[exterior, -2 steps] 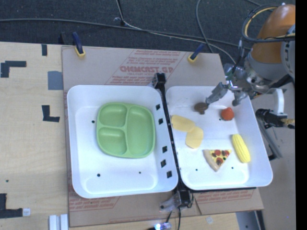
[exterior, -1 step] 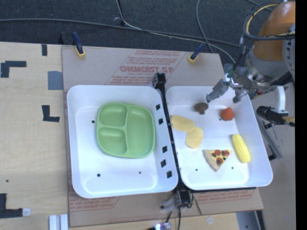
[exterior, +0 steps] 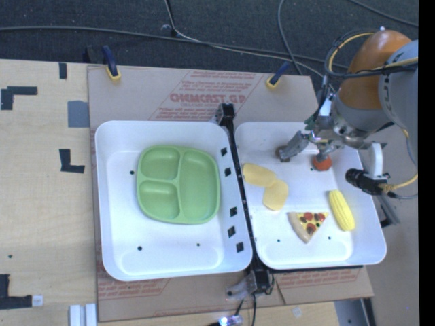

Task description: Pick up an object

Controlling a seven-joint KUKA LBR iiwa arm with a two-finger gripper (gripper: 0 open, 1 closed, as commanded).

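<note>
My gripper (exterior: 304,152) hangs low over the back of the right bin (exterior: 367,253), fingers spread open with nothing seen between them. A small red-orange object (exterior: 323,161) sits right by its right finger, touching or just under it. Two pale yellow flat pieces (exterior: 259,175) (exterior: 276,195) lie near the bin's left wall, in front of the gripper. A toy pizza slice (exterior: 307,224) and a yellow corn cob (exterior: 341,210) lie nearer the front right.
The left bin (exterior: 115,250) holds a green divided plate (exterior: 179,184). A black divider (exterior: 234,182) runs between the bins. The grey arm with its orange band (exterior: 377,66) and cables fills the right rear side.
</note>
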